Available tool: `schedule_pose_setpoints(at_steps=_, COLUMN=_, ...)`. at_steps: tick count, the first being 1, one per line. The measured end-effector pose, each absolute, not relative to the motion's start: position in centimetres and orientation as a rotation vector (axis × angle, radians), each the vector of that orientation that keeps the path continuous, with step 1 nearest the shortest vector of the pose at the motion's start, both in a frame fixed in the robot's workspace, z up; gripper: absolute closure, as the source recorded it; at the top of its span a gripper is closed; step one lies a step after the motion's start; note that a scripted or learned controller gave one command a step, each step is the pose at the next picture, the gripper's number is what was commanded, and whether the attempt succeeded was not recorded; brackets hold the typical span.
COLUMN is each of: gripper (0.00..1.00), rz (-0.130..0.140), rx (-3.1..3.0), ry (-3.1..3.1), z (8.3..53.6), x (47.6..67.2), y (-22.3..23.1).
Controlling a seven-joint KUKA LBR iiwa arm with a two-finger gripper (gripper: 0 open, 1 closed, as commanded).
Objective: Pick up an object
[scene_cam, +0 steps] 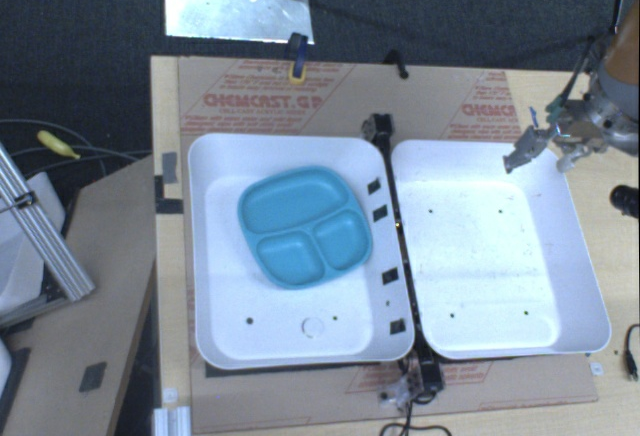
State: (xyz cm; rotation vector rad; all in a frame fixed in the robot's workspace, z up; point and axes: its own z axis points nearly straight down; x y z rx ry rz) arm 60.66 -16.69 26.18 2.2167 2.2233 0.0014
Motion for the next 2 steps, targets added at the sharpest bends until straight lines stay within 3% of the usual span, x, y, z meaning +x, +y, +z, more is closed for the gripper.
schedule_pose_setpoints(at_steps=1, gripper=0.00, rz=0.009, rx=2.203, ry=2.238, z=27.8, x=61.8, y=-5.0)
schedule_pose_setpoints(at_steps=2, gripper=0.00, rz=0.008, rx=2.206, ry=2.234, z=23.5, x=67.1, y=3.4)
